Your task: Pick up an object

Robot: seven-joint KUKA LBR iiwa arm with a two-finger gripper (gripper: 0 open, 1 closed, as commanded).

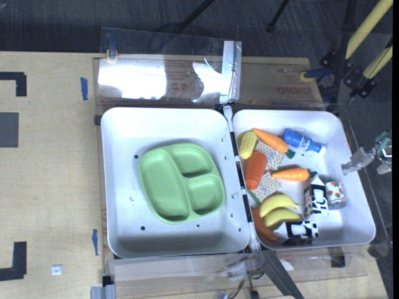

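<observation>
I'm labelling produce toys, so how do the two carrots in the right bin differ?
The upper carrot lies on a slant, its tip toward the blue bottle; the lower carrot lies nearly level across the bin. The upper carrot sits beside the corn cob; the lower carrot sits just above the bananas. Both are orange, tapered and lie flat in the right bin.

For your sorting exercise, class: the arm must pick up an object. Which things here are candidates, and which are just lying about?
Candidates, in the right white bin:
yellow plastic bananas
orange toy carrot
blue bottle
yellow corn cob

Lying about:
green divided plastic tray, in the left white bin
blue tape marks
</observation>
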